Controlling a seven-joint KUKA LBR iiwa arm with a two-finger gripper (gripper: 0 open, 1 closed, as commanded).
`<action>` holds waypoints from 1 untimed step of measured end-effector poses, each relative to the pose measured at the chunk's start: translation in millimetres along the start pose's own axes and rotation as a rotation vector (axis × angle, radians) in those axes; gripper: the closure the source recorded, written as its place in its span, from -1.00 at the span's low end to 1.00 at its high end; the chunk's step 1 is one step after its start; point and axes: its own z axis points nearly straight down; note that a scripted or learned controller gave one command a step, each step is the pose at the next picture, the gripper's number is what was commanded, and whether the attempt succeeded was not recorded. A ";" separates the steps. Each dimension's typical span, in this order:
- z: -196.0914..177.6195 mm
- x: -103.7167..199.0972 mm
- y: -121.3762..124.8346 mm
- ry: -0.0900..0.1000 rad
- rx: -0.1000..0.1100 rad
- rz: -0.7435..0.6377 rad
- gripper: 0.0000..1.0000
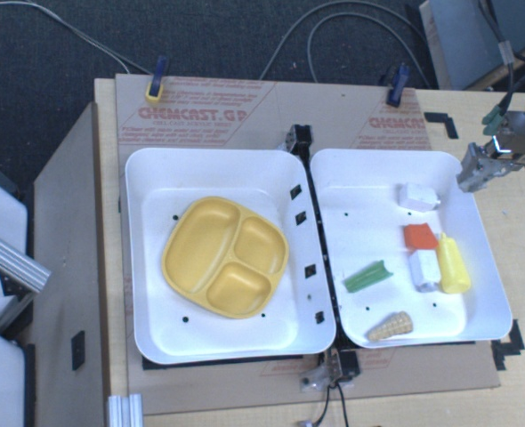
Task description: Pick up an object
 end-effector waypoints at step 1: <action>30.5 -43.0 38.5 -0.001 0.000 0.001 1.00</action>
